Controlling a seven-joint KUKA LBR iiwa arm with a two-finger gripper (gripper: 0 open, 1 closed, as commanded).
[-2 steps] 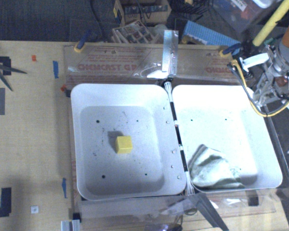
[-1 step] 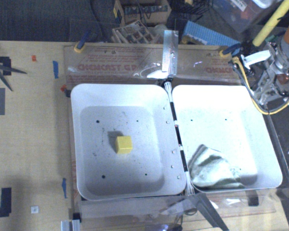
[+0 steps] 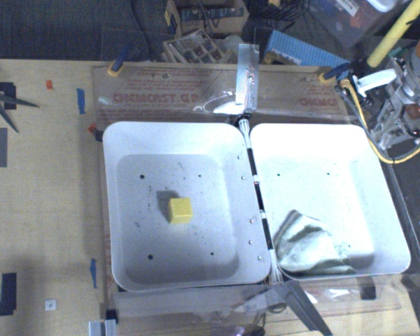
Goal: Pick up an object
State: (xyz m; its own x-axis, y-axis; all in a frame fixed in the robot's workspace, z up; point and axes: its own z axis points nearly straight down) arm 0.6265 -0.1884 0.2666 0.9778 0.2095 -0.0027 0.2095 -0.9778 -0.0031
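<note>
Bench [image 3: 42,187] w/ two white bins side by side. Left bin [image 3: 119,145] holds a small yellow block [image 3: 180,210] near its middle, roughly cube-shaped so no clear long axis, edges turned a bit off the bin walls. Right bin [image 3: 322,152] has a crumpled pale cloth [image 3: 309,245] in its near left corner. Arm [image 3: 406,96] sits at the far right edge, beyond the right bin's far corner, well apart from the block; gripper state: can't tell.

On the tabletop [image 3: 42,208] two bins stand side by side, touching. The left bin [image 3: 126,145] has a small block [image 3: 180,210] near its middle. The right bin [image 3: 322,145] has a crumpled cloth [image 3: 309,245] in its front part.
</note>
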